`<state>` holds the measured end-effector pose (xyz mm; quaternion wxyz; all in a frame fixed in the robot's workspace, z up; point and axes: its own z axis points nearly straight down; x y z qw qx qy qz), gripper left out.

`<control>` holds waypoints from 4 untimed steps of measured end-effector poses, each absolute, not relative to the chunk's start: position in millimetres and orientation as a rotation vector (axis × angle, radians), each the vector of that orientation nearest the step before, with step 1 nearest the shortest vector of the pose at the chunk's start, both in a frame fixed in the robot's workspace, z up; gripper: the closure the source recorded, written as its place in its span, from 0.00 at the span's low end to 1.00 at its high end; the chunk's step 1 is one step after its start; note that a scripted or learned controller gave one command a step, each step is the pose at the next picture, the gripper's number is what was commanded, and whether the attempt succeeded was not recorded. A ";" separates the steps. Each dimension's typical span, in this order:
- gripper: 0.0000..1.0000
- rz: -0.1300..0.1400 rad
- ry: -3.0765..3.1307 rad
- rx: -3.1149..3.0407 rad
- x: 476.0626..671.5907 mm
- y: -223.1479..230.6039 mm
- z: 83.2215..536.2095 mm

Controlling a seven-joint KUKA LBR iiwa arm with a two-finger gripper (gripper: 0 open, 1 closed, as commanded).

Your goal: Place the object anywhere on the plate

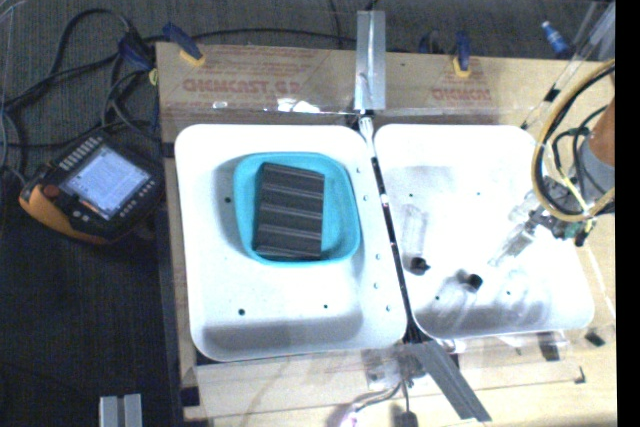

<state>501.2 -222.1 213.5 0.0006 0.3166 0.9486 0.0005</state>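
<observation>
Dark ribbed block point(290, 210), grey-black with raised ridges across its top, lies flat on the blue plate point(345, 215), roughly centred, with the plate's rim visible all round it. Plate sits in the left white bin point(205, 245), a bit toward the bin's far side. Block's long side runs near-to-far, turned slightly off the bin's edges. Gripper point(525, 233) is in the right white bin point(480, 150), over its right half, well apart from the block, with the divider between the two bins lying between them. Gripper looks pale and translucent, blurred against the white bin floor; cannot tell how it is set, and nothing is visibly held there. Arm point(600, 155) comes in from the right edge with yellow and black cables point(550, 165) looped beside the wrist. Two small dark items point(418, 265) and point(470, 281) lie on the right bin floor, toward the near-left of the gripper; too small to identify. Handheld pendant with a lit screen point(95, 185) rests on the dark floor left of the bench, cables trailing from it. Blue clamps point(180, 40) hold the bench's far edge.
</observation>
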 end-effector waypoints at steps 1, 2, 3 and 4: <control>0.00 0.000 2.956 1.068 487.3 -133.9 141.6; 0.00 -0.001 3.028 0.832 558.8 -191.6 243.1; 0.00 -0.001 2.834 1.356 517.8 -198.4 180.1; 0.00 -0.003 2.837 1.351 483.5 -223.7 140.9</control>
